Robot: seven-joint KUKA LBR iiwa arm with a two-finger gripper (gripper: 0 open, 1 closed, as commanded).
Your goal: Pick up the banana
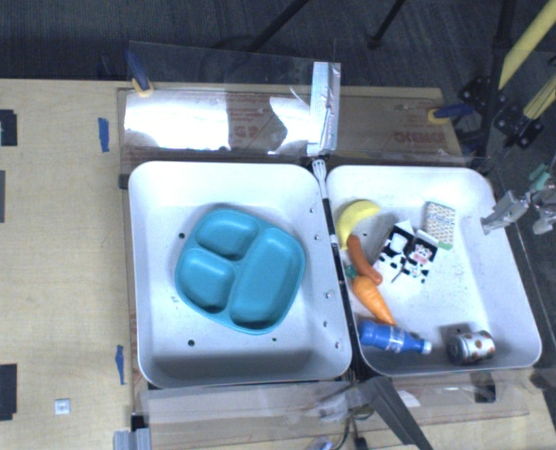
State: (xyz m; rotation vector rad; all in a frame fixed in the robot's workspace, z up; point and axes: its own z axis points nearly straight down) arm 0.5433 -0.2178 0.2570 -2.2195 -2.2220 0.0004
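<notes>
Banana (356, 217) lies in the right bin (503, 293), at its upper left corner, touching the carrot (366, 279) just below it. The pincer (519, 206) hovers over that bin's right rim, well apart from the banana; whether its grip is wide or narrow cannot be told.

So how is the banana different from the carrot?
The banana is yellow; the carrot is orange with a bit of green. The banana looks short and rounded; the carrot is long and tapers to a point. The banana sits nearer the bin's far edge, the carrot nearer the middle. Both lie in the right bin, against its left wall.
</notes>
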